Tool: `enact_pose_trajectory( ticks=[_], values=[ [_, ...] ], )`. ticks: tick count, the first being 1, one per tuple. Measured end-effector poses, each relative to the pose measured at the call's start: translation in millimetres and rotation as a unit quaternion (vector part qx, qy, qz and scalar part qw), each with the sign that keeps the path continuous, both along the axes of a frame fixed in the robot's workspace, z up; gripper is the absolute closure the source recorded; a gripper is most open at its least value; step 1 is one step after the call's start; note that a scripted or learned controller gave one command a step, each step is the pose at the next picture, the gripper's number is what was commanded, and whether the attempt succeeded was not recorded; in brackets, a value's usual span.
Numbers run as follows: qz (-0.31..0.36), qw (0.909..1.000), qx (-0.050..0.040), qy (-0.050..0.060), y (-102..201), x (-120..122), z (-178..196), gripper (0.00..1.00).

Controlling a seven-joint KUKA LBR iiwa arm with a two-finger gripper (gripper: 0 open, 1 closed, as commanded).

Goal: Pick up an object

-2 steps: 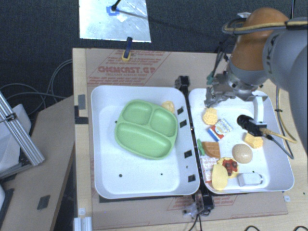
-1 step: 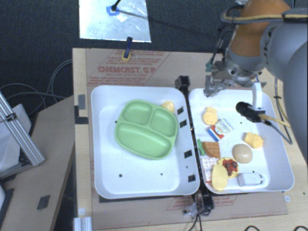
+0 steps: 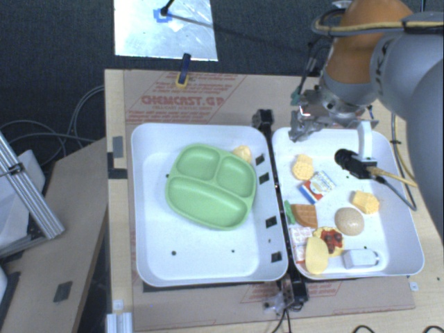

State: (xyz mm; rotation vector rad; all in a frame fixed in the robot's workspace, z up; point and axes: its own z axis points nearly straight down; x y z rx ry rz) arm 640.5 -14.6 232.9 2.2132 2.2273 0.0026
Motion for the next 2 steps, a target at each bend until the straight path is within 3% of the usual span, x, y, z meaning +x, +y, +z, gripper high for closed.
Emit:
enact_pose_trajectory(
  ticks=[1,2],
  values=[
    [-0.003,1.0,-0.0005,0.0,-6.9,-4.7,-18.0,1.0],
    [-0.001,1.0,-0.0001,0.0,-6.3,6.5,-15.3,1.0]
  ],
)
